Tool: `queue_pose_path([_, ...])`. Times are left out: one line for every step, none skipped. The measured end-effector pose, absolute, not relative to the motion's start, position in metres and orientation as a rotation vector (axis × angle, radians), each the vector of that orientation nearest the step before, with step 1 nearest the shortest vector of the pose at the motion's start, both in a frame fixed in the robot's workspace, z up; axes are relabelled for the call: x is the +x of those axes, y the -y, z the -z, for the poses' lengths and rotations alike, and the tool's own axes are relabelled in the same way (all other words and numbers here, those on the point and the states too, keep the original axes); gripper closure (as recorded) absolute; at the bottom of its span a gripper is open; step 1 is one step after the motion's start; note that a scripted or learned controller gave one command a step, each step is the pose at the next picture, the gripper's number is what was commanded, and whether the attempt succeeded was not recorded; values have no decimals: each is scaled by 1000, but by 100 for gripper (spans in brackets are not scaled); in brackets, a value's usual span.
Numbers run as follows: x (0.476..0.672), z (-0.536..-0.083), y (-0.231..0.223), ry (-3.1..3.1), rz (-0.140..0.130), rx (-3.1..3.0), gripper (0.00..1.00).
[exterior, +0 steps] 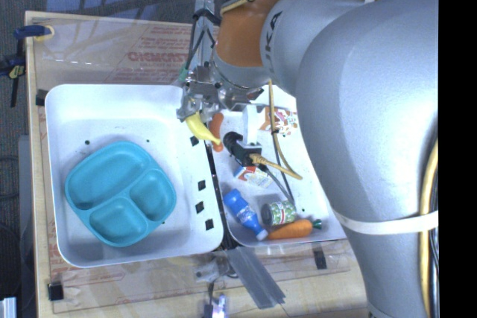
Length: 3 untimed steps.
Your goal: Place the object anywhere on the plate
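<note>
Banana (200,129), the yellow piece we take as the task's object, sits right at the tip of the claw (195,109), over the wall between the two bins. The view there is cluttered, so we cannot tell whether the claw is clenched on it or released. A small orange piece (217,124) lies just beside the banana. The blue plate (119,190) rests below and left of the claw in the left bin (56,130), with nothing on it. Farther out, a blue bottle (242,211), a can (281,213) and a carrot (292,229) lie in the right bin (302,167). We judge the placing not yet done: the banana must cross to the plate.
</note>
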<state>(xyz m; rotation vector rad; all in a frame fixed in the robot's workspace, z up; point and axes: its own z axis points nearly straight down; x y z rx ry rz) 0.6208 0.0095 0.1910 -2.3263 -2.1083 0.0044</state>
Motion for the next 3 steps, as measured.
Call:
queue_pose_path([621, -191, -9, 2108, -4, -2327, 0])
queue_pose_path([657, -301, 135, 1976, 1, -2445, 0])
queue_pose_path([658, -310, 132, 1991, 0, -2433, 100])
